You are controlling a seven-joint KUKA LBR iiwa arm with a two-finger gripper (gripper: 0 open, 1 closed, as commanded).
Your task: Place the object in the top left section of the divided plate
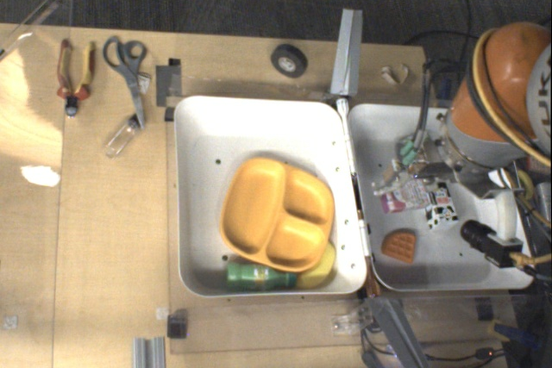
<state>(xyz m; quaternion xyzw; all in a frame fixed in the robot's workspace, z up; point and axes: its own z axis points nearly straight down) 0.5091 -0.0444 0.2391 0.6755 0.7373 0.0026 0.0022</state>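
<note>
A yellow divided plate lies tilted in the left bin, resting on a green bottle and a yellow thing at the bin's front. In the right bin my gripper hangs low near the middle, just above a loose heap of small packets: a pink one and a white card with dark marks. A brown round ridged object lies apart from them, toward the front of that bin. Nothing shows between the fingertips.
On the bench to the left of the bins lie scissors, red-handled pliers and a small clear tube. A black tape roll sits behind the left bin. A metal post stands between the bins at the back.
</note>
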